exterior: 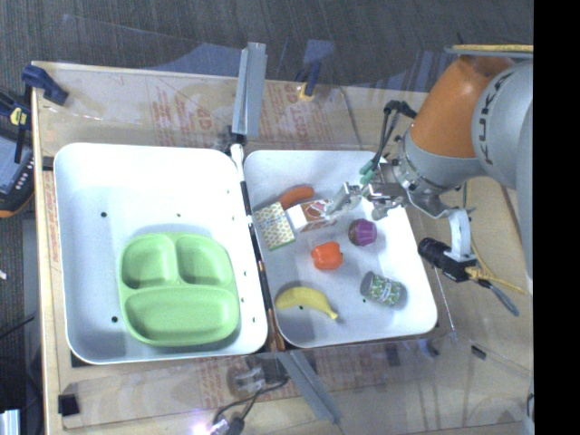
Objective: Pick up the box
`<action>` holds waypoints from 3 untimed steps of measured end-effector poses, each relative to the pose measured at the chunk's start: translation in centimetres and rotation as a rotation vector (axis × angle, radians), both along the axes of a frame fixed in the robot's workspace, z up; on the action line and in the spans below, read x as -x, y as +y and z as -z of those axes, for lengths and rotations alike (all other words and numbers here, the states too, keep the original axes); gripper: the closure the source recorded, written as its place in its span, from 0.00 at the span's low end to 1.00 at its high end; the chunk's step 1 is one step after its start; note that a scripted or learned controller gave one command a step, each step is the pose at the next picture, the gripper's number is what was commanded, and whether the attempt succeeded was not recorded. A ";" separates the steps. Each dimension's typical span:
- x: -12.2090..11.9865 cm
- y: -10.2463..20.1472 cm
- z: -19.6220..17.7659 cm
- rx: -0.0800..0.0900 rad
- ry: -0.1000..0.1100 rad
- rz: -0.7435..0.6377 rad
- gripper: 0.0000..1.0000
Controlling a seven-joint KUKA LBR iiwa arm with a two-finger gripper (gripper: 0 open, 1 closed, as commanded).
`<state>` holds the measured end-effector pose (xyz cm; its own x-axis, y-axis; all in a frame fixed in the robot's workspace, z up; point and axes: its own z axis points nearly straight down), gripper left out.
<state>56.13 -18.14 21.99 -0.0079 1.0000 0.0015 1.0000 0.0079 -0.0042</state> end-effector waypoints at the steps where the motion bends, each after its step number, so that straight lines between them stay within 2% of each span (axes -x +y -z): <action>1: -6.9 1.5 10.0 0.002 -0.009 -0.158 0.00; 2: -5.6 4.4 10.6 0.041 -0.044 -0.159 0.00; 3: -5.9 4.5 10.6 0.045 -0.041 -0.163 0.00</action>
